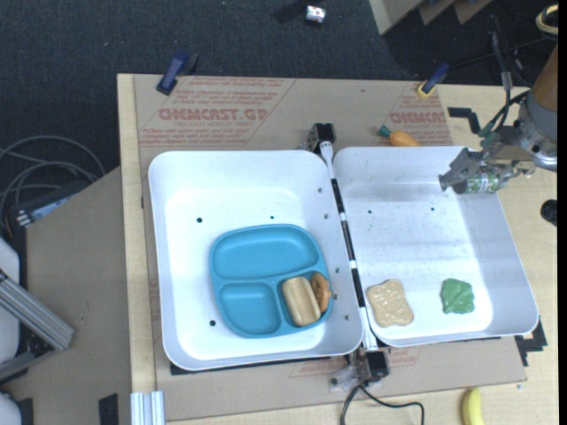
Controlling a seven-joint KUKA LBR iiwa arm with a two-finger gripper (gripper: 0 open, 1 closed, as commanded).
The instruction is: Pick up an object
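My gripper (467,177) hangs over the far right corner of the right bin (416,228), reaching in from the right. A small pale greenish shape shows right at its tip, too blurred to identify. A tan, lumpy flat piece (390,304) and a small green piece (457,296) lie at the near side of the right bin, well apart from the gripper. In the left bin (177,237) a blue divided plate (261,273) carries a brown bun-like item (304,297) in its near right compartment.
A small orange object (400,137) lies on the cardboard just beyond the right bin. A yellow object (472,407) sits at the bench's near edge. Blue clips (175,71) hold the cardboard at the far edge. Black clamps join the bins in the middle.
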